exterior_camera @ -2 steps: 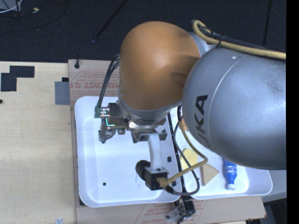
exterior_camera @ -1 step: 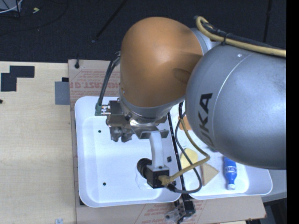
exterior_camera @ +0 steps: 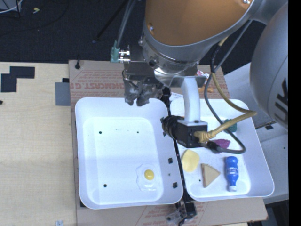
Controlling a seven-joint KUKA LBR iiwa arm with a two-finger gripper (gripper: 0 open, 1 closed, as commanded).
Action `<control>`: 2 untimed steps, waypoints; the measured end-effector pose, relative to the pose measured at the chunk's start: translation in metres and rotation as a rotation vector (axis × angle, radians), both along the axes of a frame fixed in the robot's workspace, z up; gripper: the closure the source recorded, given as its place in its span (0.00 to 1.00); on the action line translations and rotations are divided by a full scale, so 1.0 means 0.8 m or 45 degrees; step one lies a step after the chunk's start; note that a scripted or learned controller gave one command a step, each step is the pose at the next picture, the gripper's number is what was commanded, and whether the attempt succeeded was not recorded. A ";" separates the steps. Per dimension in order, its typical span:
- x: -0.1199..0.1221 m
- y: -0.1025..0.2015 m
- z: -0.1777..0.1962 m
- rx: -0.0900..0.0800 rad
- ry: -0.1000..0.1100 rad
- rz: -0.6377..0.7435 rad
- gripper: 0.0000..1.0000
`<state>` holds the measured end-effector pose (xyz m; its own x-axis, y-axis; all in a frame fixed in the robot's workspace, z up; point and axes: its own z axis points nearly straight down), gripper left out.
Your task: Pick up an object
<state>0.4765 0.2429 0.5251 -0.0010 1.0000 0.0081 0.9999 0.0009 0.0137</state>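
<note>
My gripper (exterior_camera: 139,97) hangs over the far rim of the left bin (exterior_camera: 89,126), with nothing visibly held. A toy fried egg (exterior_camera: 148,177) lies near the left bin's front right corner, well in front of the gripper. The right bin (exterior_camera: 261,173) holds a yellow round piece (exterior_camera: 190,160), a tan wedge (exterior_camera: 209,174), a blue bottle (exterior_camera: 231,172), a purple object (exterior_camera: 222,144) and a teal object (exterior_camera: 230,125) partly under the cable. The large orange-banded wrist hides the far part of both bins.
The two bins meet at a dividing rim (exterior_camera: 176,173) running front to back. Both stand on a cardboard sheet (exterior_camera: 94,81) over the pale bench (exterior_camera: 33,140). A small pink thing (exterior_camera: 202,73) peeks out behind the arm at the back.
</note>
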 end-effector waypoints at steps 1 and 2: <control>-0.001 0.002 0.017 -0.011 0.019 0.003 1.00; -0.001 0.002 0.015 -0.013 0.023 0.004 0.00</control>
